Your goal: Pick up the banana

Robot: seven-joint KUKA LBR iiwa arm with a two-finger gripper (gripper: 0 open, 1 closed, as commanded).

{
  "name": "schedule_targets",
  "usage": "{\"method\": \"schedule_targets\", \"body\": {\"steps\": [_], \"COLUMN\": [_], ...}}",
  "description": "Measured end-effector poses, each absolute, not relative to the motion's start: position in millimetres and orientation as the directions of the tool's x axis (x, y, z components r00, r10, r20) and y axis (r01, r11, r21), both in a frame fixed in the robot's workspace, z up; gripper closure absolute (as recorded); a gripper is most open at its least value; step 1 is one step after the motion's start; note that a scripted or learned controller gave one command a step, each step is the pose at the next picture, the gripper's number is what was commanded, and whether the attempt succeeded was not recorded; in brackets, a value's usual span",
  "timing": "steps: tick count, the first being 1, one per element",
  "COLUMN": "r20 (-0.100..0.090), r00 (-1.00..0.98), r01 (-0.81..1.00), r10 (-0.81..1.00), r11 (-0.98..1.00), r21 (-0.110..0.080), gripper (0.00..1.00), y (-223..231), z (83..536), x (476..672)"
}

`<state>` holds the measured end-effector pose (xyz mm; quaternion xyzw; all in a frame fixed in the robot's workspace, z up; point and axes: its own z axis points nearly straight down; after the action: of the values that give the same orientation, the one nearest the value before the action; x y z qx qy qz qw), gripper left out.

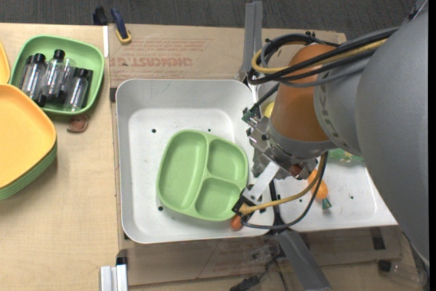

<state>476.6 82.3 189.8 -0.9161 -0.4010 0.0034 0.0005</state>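
A small yellow patch (268,108), possibly the banana, peeks out at the left edge of the orange wrist band, over the right bin's near-left corner. The rest of it is hidden by the arm. My gripper (261,155) hangs below the wrist over the divide between the two bins, close to the right rim of the green divided plate (201,176). The bulk of the arm hides what lies under the gripper.
The green divided plate lies in the left bin (136,146). In the right bin (361,211) are an orange carrot-like thing (322,191) and a green thing (347,158). A small orange thing (236,223) sits by the plate's front edge. Left of the bins stand a green tray of bottles (58,75) and stacked yellow plates (24,140).
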Motion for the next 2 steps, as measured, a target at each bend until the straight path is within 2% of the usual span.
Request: {"method": "schedule_targets", "body": {"steps": [1,2], "r20": [-0.003,-0.005], "r00": [0.666,0.655], "r01": [0.746,0.756], "r10": [0.746,0.756], "r11": [-0.666,-0.655], "r21": [-0.002,-0.003], "gripper": [1.0,1.0], "y": [71.1,49.3], "z": [214.2,200.6], "x": [477.5,477.3]}}
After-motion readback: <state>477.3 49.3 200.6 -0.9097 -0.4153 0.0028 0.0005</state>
